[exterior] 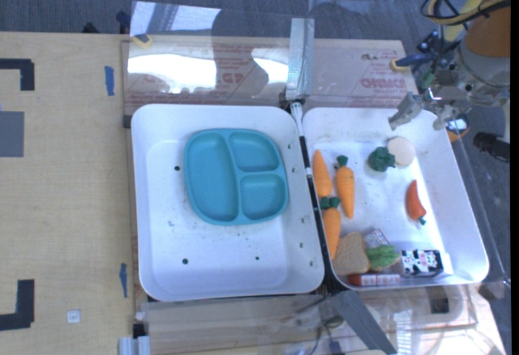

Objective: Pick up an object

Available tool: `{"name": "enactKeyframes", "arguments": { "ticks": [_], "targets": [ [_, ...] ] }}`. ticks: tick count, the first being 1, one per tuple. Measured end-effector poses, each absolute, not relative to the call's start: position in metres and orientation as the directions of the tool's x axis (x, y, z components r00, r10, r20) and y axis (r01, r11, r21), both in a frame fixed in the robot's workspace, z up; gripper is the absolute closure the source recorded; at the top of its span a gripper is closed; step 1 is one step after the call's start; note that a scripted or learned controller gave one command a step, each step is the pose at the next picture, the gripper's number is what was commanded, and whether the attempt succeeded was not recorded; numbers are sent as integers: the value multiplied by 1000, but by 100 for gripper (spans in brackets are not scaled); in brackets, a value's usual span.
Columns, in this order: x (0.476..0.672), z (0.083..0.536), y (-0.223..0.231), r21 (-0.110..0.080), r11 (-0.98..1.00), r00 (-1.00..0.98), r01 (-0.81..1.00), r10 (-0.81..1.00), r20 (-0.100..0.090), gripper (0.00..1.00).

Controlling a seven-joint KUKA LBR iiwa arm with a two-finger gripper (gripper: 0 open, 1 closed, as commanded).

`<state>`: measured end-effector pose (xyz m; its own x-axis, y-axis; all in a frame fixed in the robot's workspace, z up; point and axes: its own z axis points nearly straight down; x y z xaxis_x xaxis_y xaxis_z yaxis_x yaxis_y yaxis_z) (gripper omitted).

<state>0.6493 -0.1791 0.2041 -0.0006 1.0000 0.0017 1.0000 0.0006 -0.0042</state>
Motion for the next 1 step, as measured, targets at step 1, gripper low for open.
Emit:
{"name": "enactKeyframes", "arguments": {
  "ticks": [1],
  "targets": [
    [612,94,-143,1,25,-25,1000,1000,-1,0]
  ]
}}
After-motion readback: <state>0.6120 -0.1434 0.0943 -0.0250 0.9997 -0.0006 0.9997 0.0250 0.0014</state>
